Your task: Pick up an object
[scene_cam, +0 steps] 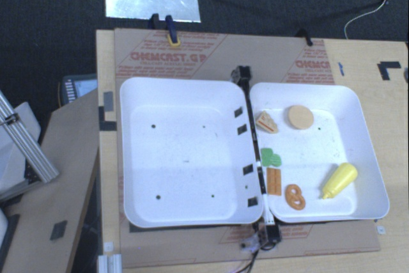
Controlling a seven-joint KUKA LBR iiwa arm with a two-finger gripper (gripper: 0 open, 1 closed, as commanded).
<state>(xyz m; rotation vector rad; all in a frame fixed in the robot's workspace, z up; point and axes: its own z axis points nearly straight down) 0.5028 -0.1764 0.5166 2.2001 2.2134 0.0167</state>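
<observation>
Right bin (367, 137) centre open; toys (273, 166) crowd left wall.

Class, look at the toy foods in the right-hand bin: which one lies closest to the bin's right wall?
The yellow squeeze bottle. It lies tilted at the lower right, while the others sit further left.

Two white bins are being counted on the bench: a left bin (185, 156) and a right bin (358, 137). Six small items are being tallied in the right one: one yellow bottle (339, 179), one round cracker (300, 117), one wedge slice (266, 123), one green piece (270, 157), one orange wafer (274, 181) and one pretzel (295, 197).
</observation>
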